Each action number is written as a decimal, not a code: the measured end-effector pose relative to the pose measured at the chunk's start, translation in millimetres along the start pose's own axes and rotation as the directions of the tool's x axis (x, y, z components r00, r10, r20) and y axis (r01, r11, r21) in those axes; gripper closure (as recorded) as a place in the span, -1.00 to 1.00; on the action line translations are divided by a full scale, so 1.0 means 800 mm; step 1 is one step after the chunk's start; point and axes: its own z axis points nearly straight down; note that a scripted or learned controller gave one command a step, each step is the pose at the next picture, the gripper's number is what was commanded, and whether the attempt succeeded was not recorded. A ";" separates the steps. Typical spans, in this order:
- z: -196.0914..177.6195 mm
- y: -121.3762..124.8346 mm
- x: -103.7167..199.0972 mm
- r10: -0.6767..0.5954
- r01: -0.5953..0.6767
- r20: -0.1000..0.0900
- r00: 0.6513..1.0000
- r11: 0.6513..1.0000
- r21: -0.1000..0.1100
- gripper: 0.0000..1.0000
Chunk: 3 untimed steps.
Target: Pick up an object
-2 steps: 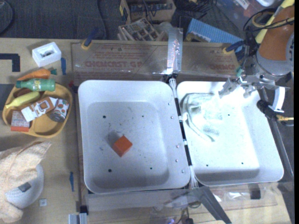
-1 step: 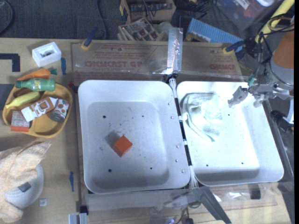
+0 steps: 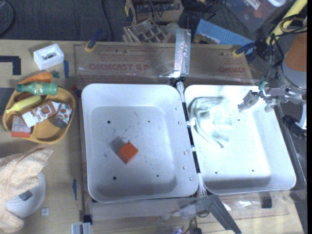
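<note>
Over the far right corner of the right bin [image 3: 288, 175], near its right edge: the gripper [image 3: 258, 101], on the grey arm [image 3: 292, 92] reaching in from the right, with an orange band [image 3: 297, 57] above the wrist. Cannot tell how far open or closed, nor whether anything is gripped – too small and blurred.

In the left bin [image 3: 88, 130], a little toward the near left corner from the middle: an orange block [image 3: 128, 152], alone on the white floor, well apart from the gripper.

In the right bin, against its left edge and far left corner: a crumpled sheet of clear plastic [image 3: 212, 119], near the gripper but apart from it.

On the desk's left edge, beside the left bin: a yellow bowl [image 3: 48, 136] with a green bottle [image 3: 39, 88] across its far rim – and, beyond it, a small white box [image 3: 48, 56]. At the near left corner, a pale cloth [image 3: 19, 172].
</note>
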 end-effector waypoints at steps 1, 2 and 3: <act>0.105 -0.007 0.096 -0.063 0.063 0.000 0.998 0.998 -0.001 -1.00; 0.133 0.048 0.110 -0.004 0.004 0.003 1.000 1.000 -0.008 -1.00; 0.118 0.050 0.110 -0.003 0.003 0.000 1.000 1.000 -0.014 1.00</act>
